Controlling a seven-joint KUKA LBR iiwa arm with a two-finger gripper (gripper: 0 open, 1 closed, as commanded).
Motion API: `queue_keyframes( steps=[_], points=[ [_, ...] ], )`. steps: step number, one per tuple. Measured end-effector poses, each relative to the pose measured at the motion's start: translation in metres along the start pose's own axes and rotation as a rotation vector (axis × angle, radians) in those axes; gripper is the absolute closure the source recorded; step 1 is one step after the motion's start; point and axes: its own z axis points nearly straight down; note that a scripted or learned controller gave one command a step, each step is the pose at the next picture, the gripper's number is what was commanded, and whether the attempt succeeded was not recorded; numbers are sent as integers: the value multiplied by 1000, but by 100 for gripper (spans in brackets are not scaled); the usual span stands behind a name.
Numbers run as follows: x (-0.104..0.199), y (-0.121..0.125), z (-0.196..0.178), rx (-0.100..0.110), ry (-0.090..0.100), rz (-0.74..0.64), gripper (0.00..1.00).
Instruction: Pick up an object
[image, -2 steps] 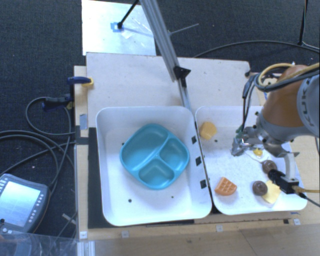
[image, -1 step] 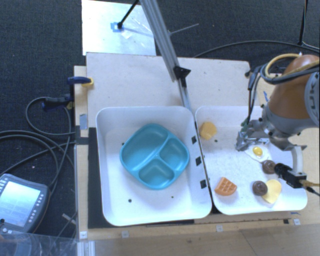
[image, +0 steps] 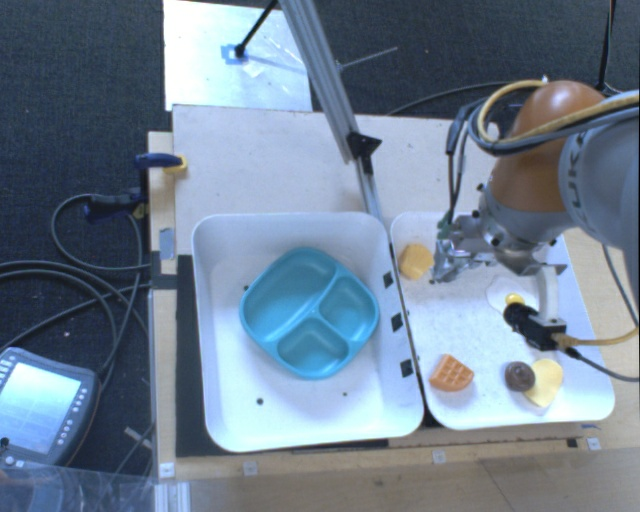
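Observation:
My gripper (image: 447, 262) hangs low over the far left part of the right bin (image: 470, 415), its metal fingers pointing left. A yellow-orange lump (image: 414, 262) lies just left of the fingertips, close to them but not between them. Nearer the front of the same bin lie an orange waffle-shaped piece (image: 451, 374), a small brown round thing (image: 518, 375) and a pale yellow heart-shaped piece (image: 545, 381). A blue divided plate (image: 309, 312) rests in the left bin (image: 225, 400).
A slanted metal pole (image: 335, 95) crosses above the bench and ends near the wall between the bins. Cables and a teach pendant (image: 35, 400) lie on the floor to the left.

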Motion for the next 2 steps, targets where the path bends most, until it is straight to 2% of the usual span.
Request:
queue_keyframes(
  steps=[1,2],
  points=[
    [40,19,-1,1,0,1,100],
    [83,51,-8,-1,0,1,100]
  ],
)
